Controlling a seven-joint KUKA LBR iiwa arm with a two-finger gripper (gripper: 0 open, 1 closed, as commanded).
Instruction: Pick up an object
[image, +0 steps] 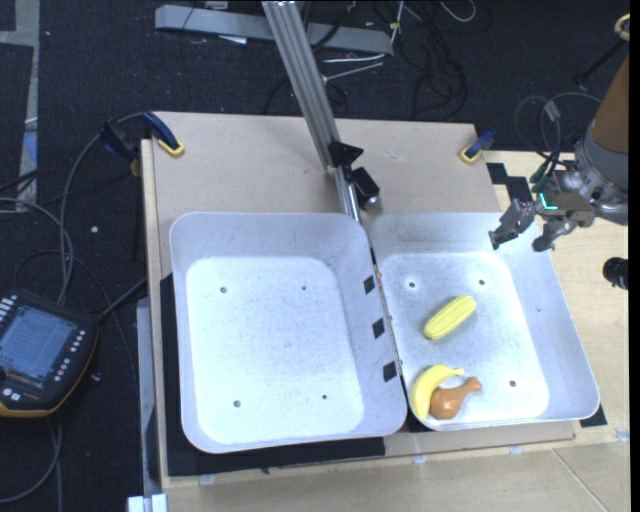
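A yellow corn cob (449, 317) lies in the middle of the right bin (530, 300). Near that bin's front edge a yellow banana (428, 382) curls around a brown chicken drumstick (457, 396), the two touching. My gripper (522, 232) hangs at the right bin's far right corner, above its rim and well clear of all three objects. Its two dark fingers are spread apart with nothing between them.
The left bin (200, 250) sits beside the right one, the two meeting along a ridge with black tabs (380, 325). A slanted metal pole (315, 95) and its black clamp stand behind the bins. Yellow clamps mark the bench's back corners.
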